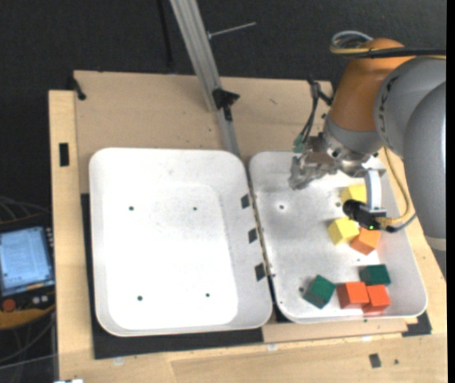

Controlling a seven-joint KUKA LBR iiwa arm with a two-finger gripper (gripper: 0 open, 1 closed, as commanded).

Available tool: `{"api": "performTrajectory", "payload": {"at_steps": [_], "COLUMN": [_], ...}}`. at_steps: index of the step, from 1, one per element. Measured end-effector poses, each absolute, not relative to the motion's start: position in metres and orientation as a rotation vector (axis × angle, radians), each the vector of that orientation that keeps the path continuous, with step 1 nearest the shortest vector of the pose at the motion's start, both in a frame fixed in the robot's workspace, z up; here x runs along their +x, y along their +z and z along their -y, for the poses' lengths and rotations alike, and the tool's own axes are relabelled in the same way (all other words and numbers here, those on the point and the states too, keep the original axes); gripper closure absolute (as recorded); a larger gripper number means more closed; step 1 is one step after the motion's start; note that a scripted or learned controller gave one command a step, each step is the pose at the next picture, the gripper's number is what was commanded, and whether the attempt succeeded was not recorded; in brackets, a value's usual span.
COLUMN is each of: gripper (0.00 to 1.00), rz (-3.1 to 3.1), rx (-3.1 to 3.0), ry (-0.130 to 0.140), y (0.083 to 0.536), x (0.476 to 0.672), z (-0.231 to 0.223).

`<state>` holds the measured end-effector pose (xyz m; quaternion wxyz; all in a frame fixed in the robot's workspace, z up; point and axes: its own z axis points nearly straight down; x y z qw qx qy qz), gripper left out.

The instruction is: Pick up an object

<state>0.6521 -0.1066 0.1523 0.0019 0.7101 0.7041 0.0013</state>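
The gripper (302, 174) hangs over the far-left part of the right bin (291, 238), above bare floor, and nothing shows between its tips. Whether the claw is spread or pressed together I cannot tell; it is too small and blurred.

Taking the yellow block (342, 230) as landmark: every candidate object lies on its side of the bin, away from the gripper. An orange block (364, 242) touches it on the right, a second yellow block (355, 193) sits beyond it, partly behind the arm's cabling, and well in front of it lie a green block (319, 291), 2 orange blocks (363, 295) pressed together and a dark green block (375, 274) just behind them.

The main risk — a descent from here would likely close on nothing, since no block lies under the claw. Moving toward the landmark brings another: the touching orange neighbour could be nudged or caught together with it, so the grasp slips. The front cluster sits close to the bin's wall — a finger could strike the rim there
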Motion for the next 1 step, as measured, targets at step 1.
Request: {"api": "performTrajectory", "payload": {"at_steps": [1], "gripper": [1.0], "rz": [-2.215], "rx": [2.221], "ry": [0.006], "y": [0.2014], "x": [0.6471], "z": [0.102]}}
